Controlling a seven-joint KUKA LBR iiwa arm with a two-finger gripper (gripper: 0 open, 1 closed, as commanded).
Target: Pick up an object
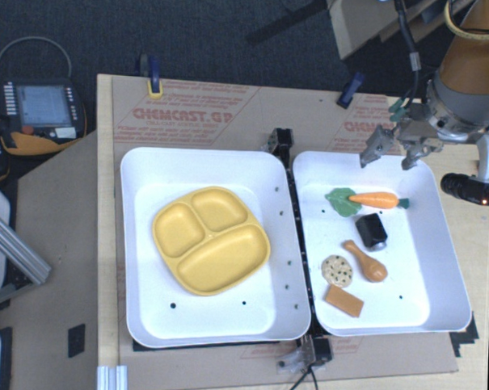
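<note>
Toy carrot (pixel 375 200) lying in right bin (pixel 444 263) beside black block (pixel 371 230), gripper (pixel 389 153) above bin's far edge, fingers spread open, holding nothing

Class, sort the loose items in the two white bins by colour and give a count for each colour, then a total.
Orange or brown: 3: carrot, drumstick, brown block
Yellow: 1: divided plate
Black: 1: black block
Tan: 1: cookie
Total: 6
</note>
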